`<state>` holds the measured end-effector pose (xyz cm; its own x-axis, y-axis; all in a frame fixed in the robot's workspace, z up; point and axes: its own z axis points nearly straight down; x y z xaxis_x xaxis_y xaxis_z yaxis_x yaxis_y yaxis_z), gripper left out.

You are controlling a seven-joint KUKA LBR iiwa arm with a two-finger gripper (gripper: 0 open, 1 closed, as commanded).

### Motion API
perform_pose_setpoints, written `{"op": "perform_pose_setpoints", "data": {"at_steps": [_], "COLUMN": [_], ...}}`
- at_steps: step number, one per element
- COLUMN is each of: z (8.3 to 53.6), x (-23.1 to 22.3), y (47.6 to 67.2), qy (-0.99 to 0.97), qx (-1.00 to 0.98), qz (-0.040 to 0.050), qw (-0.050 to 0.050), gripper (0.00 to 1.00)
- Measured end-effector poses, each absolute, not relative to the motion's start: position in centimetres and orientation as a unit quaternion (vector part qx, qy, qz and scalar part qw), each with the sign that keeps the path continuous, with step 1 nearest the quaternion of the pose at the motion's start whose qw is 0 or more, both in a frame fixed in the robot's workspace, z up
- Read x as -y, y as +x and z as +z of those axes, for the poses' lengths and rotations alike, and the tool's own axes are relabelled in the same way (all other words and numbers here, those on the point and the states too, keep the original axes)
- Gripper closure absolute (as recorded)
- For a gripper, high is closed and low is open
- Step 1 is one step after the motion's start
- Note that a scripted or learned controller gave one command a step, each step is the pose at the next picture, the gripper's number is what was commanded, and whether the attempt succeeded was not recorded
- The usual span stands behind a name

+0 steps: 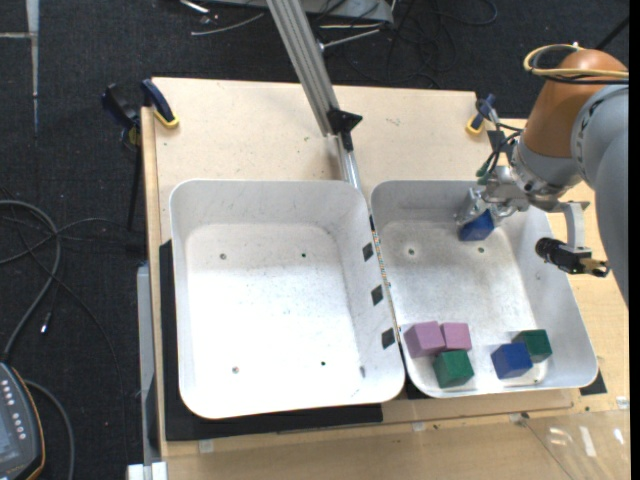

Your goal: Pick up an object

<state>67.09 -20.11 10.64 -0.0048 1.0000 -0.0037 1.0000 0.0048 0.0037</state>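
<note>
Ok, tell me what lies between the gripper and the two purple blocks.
Camera view: bare white bin floor between gripper and purple blocks.

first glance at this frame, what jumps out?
The grey arm with its orange band reaching in from the right, its end effector over the far part of the right bin with a blue block at its tip. Next, the colored blocks bunched at that bin's near edge: two purple, two green and a blue one. The left bin sits beside it.

Arm [585,118] reaching from right, pincer [478,213] angled down-left.
</note>
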Motion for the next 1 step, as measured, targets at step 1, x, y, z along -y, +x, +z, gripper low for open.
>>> {"op": "perform_pose_setpoints", "data": {"at_steps": [1], "z": [10.14], "x": [12.96], "y": [56.89], "qy": [0.707], "qx": [-0.707], "qz": [0.0033], "qw": [0.006], "gripper": [1.0]}}
